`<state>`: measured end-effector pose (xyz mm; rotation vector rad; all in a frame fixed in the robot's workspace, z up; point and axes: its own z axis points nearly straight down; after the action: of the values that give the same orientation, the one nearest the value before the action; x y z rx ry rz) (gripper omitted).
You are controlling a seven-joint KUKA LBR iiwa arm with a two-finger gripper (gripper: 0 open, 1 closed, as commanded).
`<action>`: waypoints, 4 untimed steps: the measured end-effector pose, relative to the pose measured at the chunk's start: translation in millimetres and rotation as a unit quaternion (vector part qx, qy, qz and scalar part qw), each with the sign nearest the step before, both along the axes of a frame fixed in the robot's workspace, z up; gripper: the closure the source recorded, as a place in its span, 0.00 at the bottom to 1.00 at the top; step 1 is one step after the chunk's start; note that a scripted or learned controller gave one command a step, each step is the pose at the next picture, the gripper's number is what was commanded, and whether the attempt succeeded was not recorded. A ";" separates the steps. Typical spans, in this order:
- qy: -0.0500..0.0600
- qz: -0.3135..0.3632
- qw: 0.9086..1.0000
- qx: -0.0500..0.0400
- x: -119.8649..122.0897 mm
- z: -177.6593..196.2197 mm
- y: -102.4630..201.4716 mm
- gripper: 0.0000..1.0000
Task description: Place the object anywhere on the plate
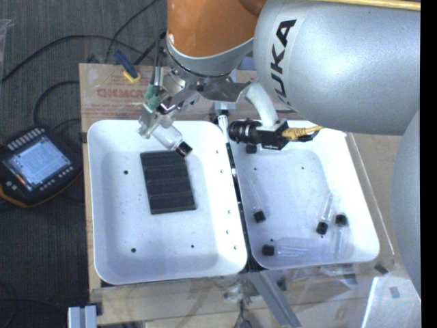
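While the gripper (158, 124) hangs over the left bin (109, 251):
Gripper: clamped on a clear black-capped vial (171, 141).
Plate: dark ribbed plate (167, 182), just below the vial.
Clutter: more vials (331, 214) lie well right, in the right bin (362, 241).

White floor lies bare around the dark plate (168, 182) in the left bin (102, 183).

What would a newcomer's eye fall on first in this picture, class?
First the big grey KUKA arm with its orange band, filling the top right. Then its claw over the left bin, gripping a clear black-capped tube just above the dark ridged plate.
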<state>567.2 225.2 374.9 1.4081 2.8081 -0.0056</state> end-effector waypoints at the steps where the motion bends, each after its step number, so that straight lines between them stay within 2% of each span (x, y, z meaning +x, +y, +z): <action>1: 0.000 0.042 0.999 0.000 14.3 -26.8 -5.9 1.00; 2: -0.001 0.436 0.900 0.002 20.7 -16.2 -4.7 1.00; 3: -0.001 0.522 0.853 0.002 94.8 59.1 7.8 1.00; 4: 0.000 0.559 0.829 0.002 -15.3 58.7 8.4 1.00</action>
<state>551.9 233.6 433.6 -0.4028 3.1152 0.0015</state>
